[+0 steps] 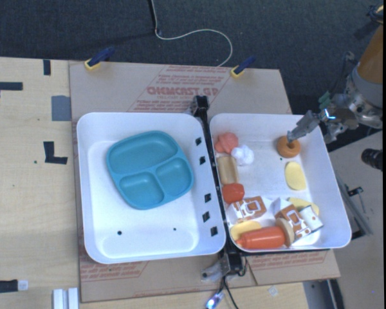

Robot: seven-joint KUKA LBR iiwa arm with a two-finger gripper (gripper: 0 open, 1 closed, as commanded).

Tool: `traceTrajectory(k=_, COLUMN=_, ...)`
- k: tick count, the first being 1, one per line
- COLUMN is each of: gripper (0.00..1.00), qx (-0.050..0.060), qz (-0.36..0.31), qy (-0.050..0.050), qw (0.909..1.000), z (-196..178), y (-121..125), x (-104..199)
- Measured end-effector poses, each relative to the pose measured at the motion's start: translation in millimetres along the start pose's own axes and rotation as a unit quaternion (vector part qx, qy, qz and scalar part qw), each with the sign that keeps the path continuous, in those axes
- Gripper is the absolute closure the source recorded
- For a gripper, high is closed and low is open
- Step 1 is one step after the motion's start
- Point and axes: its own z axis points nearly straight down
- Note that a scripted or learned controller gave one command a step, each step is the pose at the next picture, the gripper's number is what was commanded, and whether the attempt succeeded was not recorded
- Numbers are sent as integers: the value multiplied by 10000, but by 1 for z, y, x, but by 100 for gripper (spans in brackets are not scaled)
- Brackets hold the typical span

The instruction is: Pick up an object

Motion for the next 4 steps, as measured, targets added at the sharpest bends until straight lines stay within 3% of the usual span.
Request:
traceTrajectory(k=1, gripper=100, qx=-3, qz=-6, qy=-1, qw=10000, z=-10, y=0, x=1)
traceTrajectory(k=2, gripper=100, qx=24, qz=-32, qy=20, qw=10000, z=20, y=-30, x=85)
traceTrajectory(k=3, gripper=100, qx=35, qz=-57, qy=22, qw=10000, z=57, y=-66, x=198)
traceTrajectory(k=4, gripper=100, qx=-38, qz=-21, qy=12, qw=10000, z=-42, y=-100, x=214)
